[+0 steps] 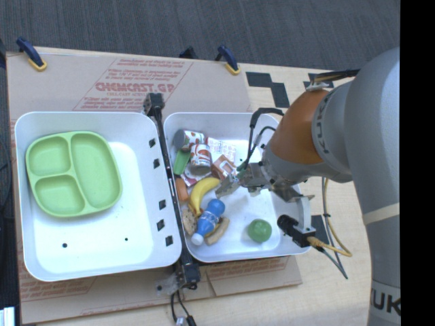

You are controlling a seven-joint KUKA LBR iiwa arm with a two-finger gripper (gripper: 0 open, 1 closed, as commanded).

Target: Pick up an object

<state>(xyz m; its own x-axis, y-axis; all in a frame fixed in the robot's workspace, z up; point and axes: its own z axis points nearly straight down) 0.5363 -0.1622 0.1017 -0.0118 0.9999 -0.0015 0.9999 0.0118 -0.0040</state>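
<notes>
The right bin (272,250) holds a heap of small items. A yellow banana (201,191) lies in the middle, with a blue bottle with a white cap (209,216) just below it. A green lime (259,230) sits alone near the bin's front right. Red and white cans (200,156) and a snack packet (221,147) lie toward the back. My gripper (233,180) hangs low inside this bin, right beside the banana's upper end and the packets. Nothing shows as lifted.
The left bin (95,250) carries a pale green divided plate (73,174). An orange carrot (181,190) and a green piece (181,161) lie along the right bin's left wall. A brown cookie (218,229) rests by the bottle. Black clips line the divider (163,182).
</notes>
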